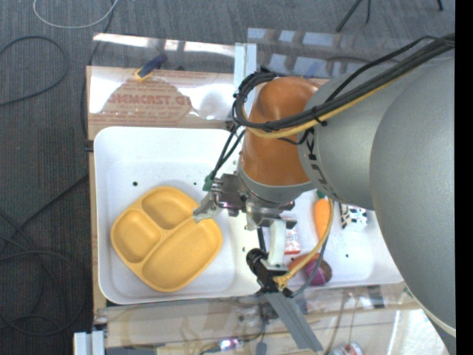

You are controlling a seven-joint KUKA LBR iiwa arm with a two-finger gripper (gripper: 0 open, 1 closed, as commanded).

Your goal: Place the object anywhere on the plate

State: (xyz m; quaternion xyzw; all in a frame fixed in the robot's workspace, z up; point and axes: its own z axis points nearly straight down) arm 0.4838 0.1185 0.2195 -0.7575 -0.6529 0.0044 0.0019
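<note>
Nearest us on the worktop [177, 310], a purple thing [322, 274] lies right of the yellow plate [166, 237], partly hidden. The plate rests in a white bin [133, 161]. Just right of the plate hangs the pincer [247, 211]; released or clenched, we cannot tell. A carrot [322, 219] lies farther right. Beyond the plate spreads dark carpet [185, 6].

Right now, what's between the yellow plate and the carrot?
Camera view: from the plate, the bins' adjoining walls, the arm's wrist above them, a red-and-white packet, then the carrot.
</note>
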